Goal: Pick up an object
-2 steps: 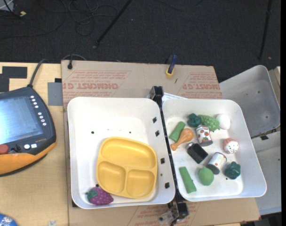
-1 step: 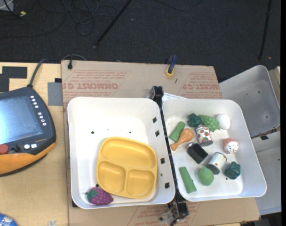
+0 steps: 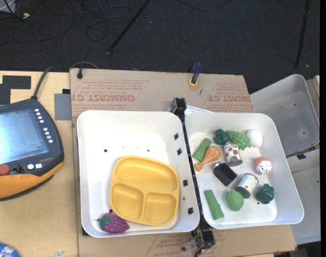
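Note:
The right bin holds several small toys. Among them are an orange drumstick, a green stick, a black block, a green ball and a flat green bar. A white egg, a green bumpy piece, a dark green piece, a red-and-white can, a white ball with red spots, a small grey can and a dark green figure lie there too.
The left bin carries a yellow divided tray and a purple grape bunch at its front left corner. A control pendant lies on the bench at the left. Cardboard sits under both bins.

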Action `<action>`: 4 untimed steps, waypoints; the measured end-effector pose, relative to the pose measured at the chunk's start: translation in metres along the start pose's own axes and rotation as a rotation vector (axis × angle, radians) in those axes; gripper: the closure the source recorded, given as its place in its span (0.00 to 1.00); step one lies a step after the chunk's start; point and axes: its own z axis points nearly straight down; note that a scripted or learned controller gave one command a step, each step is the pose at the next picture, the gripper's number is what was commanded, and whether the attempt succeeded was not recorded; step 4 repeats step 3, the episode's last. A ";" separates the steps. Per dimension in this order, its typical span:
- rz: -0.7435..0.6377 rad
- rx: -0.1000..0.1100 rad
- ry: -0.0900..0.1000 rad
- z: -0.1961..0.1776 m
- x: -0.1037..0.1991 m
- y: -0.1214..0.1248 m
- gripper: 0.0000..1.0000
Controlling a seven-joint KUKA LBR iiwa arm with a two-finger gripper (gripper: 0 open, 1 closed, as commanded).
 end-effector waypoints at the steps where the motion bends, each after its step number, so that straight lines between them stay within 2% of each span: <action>1: -0.003 0.002 0.001 -0.010 0.000 0.001 1.00; 4: -0.012 0.004 0.002 -0.029 0.002 0.003 1.00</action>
